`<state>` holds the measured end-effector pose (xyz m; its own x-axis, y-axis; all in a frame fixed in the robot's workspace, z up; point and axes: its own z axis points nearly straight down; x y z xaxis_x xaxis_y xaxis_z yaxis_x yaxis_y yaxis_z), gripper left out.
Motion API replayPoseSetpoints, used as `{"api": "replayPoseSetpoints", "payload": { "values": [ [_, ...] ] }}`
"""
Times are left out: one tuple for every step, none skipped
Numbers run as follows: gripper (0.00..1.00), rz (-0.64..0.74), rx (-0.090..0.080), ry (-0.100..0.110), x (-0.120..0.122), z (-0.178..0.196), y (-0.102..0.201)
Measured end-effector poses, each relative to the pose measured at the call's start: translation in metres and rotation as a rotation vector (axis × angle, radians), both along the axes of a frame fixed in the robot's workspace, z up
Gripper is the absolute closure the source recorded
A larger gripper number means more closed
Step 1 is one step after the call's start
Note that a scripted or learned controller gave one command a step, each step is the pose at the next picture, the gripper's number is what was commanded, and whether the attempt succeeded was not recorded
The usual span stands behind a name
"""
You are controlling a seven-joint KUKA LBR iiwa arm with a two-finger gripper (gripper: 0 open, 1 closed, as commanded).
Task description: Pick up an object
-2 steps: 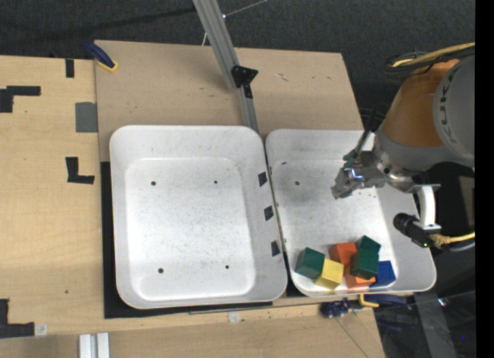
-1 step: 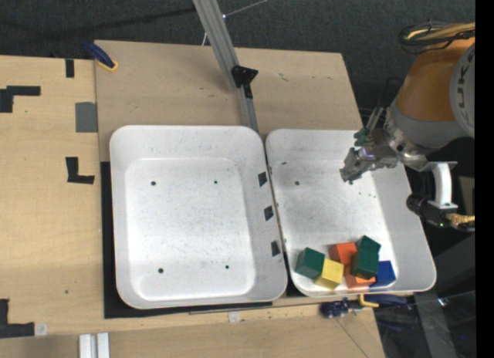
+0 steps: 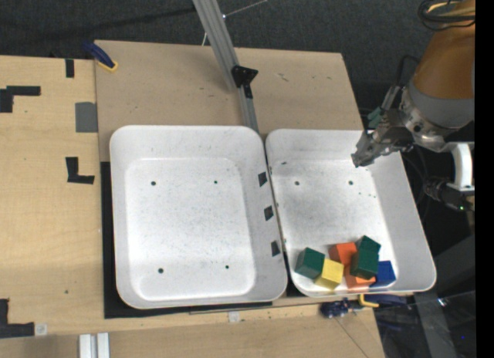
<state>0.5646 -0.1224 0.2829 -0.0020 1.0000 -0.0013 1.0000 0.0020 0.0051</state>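
Worktop (image 3: pixel 193 86) of pale wood bears two white bins (image 3: pixel 189 214); coloured blocks (image 3: pixel 347 264) crowd the right bin's (image 3: pixel 409 217) near corner; gripper (image 3: pixel 363 157) hovers above, jaws' state unclear

left white bin (image 3: pixel 123 194) as landmark: sits on wooden bench (image 3: pixel 46 133), black mat edge (image 3: pixel 108 271) showing under its left and near sides; grey metal pole (image 3: pixel 220 32) rises slantwise from behind its far right corner, black clamp (image 3: pixel 244 76) on pole; black tape marks (image 3: pixel 76 170) on bench left of bin; grey patch (image 3: pixel 86 116) further back; blue-yellow item (image 3: pixel 101 55) far-left of bin, type unclear
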Motion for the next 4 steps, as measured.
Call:
{"api": "replayPoseSetpoints", "payload": {
  "values": [
    [1.0, 0.002, 0.002, 0.008, -0.022, -0.018, 0.049],
    [1.0, 0.004, 0.003, 0.008, -0.037, -0.017, 0.102],
    [1.0, 0.005, 0.003, 0.008, -0.044, -0.027, 0.161],
    [1.0, 0.004, 0.002, 0.009, -0.06, -0.031, 0.21]
  ]
}}
